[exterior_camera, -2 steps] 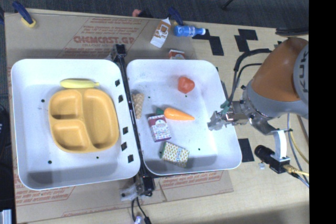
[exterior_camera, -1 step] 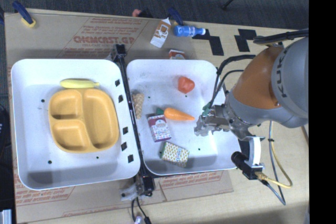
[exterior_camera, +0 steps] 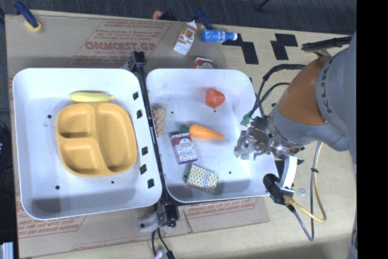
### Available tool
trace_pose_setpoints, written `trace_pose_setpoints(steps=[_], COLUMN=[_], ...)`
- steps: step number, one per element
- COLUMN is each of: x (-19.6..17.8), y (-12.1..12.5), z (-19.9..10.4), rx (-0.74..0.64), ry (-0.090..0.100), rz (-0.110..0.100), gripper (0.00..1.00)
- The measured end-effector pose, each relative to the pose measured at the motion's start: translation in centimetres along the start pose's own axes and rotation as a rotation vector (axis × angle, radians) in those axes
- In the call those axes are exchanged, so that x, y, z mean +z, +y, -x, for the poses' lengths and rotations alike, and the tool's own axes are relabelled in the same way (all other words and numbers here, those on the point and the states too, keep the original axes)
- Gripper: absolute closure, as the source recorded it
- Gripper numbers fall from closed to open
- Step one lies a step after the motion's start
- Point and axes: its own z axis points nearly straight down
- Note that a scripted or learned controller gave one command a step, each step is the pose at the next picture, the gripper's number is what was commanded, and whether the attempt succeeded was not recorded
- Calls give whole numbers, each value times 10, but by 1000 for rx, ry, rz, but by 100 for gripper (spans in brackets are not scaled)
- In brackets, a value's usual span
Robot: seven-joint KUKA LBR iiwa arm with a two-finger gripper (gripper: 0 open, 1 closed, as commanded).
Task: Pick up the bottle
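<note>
A small blue bottle lies on its side on the cardboard behind the right bin, outside both bins. My gripper hangs over the right bin's right side, just inside its wall, to the right of an orange carrot. The bottle is well up and to the left of the gripper, and apart from it. Nothing shows in the gripper's grasp.
The right bin also holds a red tomato, a dark red box, a green patterned packet and a waffle-like piece. The left bin holds a yellow divided plate and a banana. A small carton lies beside the bottle.
</note>
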Motion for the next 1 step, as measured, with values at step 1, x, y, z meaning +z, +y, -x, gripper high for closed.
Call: trace_pose_setpoints(steps=[1], x=[27], y=[0], z=[0], rx=[184], ry=[2], rz=[-4], gripper=[100])
